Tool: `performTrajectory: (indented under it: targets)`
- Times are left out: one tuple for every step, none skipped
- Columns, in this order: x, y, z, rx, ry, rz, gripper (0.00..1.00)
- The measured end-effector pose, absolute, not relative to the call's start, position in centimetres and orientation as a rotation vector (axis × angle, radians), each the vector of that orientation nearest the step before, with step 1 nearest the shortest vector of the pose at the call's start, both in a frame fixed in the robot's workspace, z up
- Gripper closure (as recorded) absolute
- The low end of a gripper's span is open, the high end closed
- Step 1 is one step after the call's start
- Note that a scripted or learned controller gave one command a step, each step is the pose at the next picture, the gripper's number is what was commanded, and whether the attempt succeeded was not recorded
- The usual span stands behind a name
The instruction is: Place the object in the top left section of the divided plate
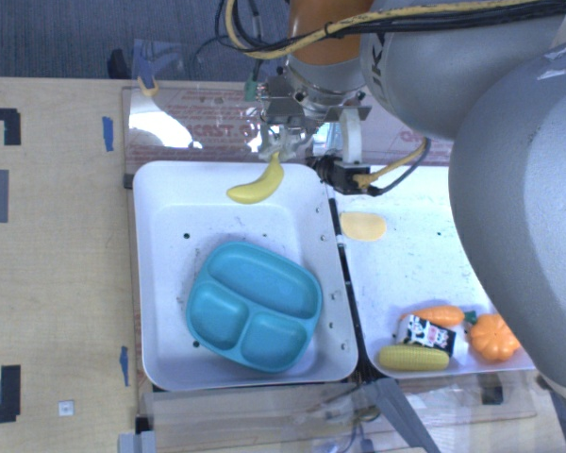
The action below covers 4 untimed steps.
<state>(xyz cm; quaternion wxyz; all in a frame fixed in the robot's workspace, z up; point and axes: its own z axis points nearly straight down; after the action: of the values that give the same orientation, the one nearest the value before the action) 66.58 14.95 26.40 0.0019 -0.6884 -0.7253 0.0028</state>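
Note:
A yellow banana [256, 186] hangs over the far edge of the left bin [160, 253], its upper tip caught between the fingers of my gripper [277, 151]. The gripper is shut on that tip and points down from the grey arm with the orange band. The blue divided plate [261, 288] lies lower in the same bin, tilted, with one long section at its far side and two smaller ones nearer the camera. All three sections are bare. The banana is above and beyond the plate's far rim.
The right bin [406, 253] holds a pale yellow flat piece [362, 226] near its far left. At its front lie a corn cob [413, 357], a small milk carton [427, 332], a carrot [438, 315] and an orange pumpkin [494, 338]. The arm's bulk covers the right side.

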Motion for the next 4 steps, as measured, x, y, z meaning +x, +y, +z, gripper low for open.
performTrajectory:
  targets:
    - [66.8, 11.2, 36.6, -2.003, -2.432, -0.014, 1.00]
    - [66.8, 11.4, 37.2, -1.999, -2.433, -0.008, 1.00]
    - [64.1, 10.0, 25.3, -1.704, -2.634, 0.007, 1.00]
    - [62.3, 10.6, 9.7, -1.476, -2.779, -0.008, 1.00]
